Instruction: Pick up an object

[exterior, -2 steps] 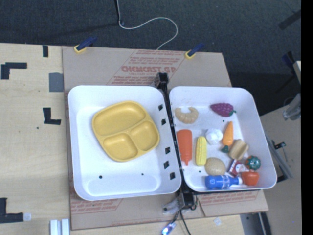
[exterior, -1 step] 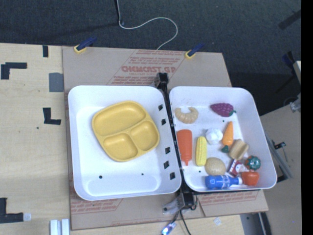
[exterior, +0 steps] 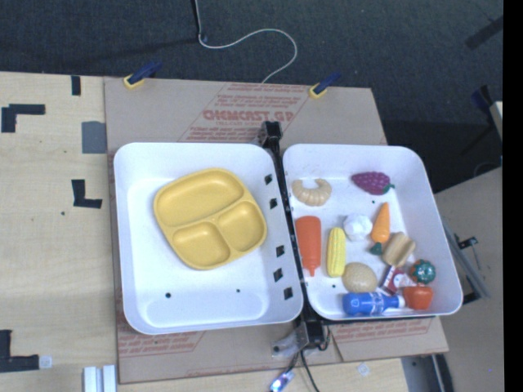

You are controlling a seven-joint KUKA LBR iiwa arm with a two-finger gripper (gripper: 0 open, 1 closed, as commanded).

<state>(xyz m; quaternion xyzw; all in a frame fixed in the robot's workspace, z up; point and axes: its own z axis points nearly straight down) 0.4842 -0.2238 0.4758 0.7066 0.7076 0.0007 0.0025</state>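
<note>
The right bin (exterior: 413, 168) holds several toy foods. A tan croissant (exterior: 312, 191) lies at its upper left and purple grapes (exterior: 371, 182) at the upper right. Below them are an orange sausage (exterior: 308, 243), a yellow corn cob (exterior: 336, 251), a white garlic bulb (exterior: 356, 226) and an orange carrot (exterior: 381, 223). Near the front sit a potato (exterior: 359, 277), a bread roll (exterior: 399, 248), a blue bottle (exterior: 372, 303), a red piece (exterior: 417, 297) and a green-topped item (exterior: 422, 271).
The left bin (exterior: 135, 219) holds a yellow three-compartment plate (exterior: 210, 217). Both bins rest on a cardboard sheet (exterior: 237, 109) held by yellow and blue clamps (exterior: 142, 73). A white cable (exterior: 245, 39) loops behind the bins.
</note>
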